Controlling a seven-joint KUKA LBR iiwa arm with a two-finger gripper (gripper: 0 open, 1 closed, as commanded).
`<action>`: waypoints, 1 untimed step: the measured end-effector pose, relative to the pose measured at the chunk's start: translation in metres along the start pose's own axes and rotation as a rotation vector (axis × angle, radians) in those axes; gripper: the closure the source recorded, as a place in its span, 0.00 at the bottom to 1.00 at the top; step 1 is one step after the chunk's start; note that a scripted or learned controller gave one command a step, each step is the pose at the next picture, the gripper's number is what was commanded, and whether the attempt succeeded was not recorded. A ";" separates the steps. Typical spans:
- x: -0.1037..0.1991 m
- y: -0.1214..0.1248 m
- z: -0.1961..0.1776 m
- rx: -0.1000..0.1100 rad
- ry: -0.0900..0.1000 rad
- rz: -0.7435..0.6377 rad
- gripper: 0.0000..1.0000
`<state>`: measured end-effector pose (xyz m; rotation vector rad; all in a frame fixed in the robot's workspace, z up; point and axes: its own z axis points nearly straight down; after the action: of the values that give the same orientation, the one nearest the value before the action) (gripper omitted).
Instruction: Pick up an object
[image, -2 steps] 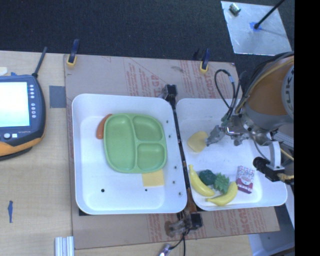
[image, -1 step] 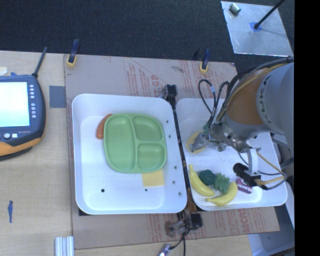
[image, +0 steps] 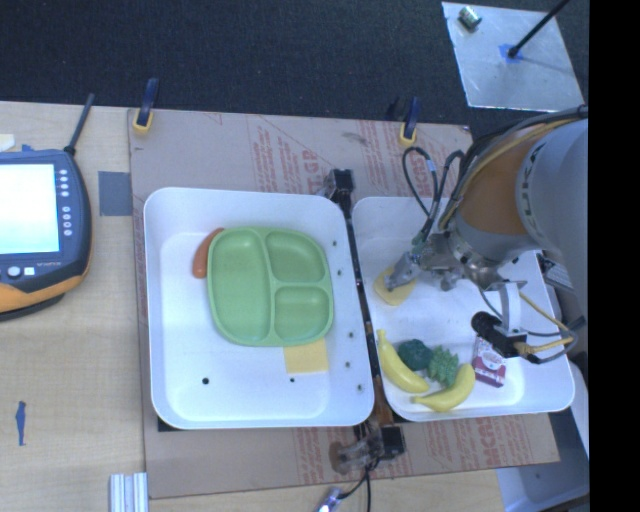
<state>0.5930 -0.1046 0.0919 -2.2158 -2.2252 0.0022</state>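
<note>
Arm: your arm (image: 520, 190) reached in from three o'clock, wrist bent low over the right bin (image: 372, 225), likely to come down on a piece from above.
Gripper: the gripper (image: 400, 277) sat at a pale yellow piece (image: 393, 292) at the bin's nine o'clock side; you could not tell whether it gripped it.
Other candidates: two bananas (image: 400, 368), broccoli (image: 428, 360) and a small red carton (image: 489, 364) lay bunched at the bin's six o'clock.
Left bin (image: 160, 300): it carried a green divided tray (image: 270, 285), a yellow slice (image: 306, 358) at the tray's five o'clock and an orange piece (image: 202, 255) at its ten o'clock, well apart from the gripper.
</note>
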 end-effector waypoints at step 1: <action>-0.001 0.000 -0.010 0.001 0.000 -0.002 1.00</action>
<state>0.5930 -0.1052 0.1021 -2.2133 -2.2264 0.0032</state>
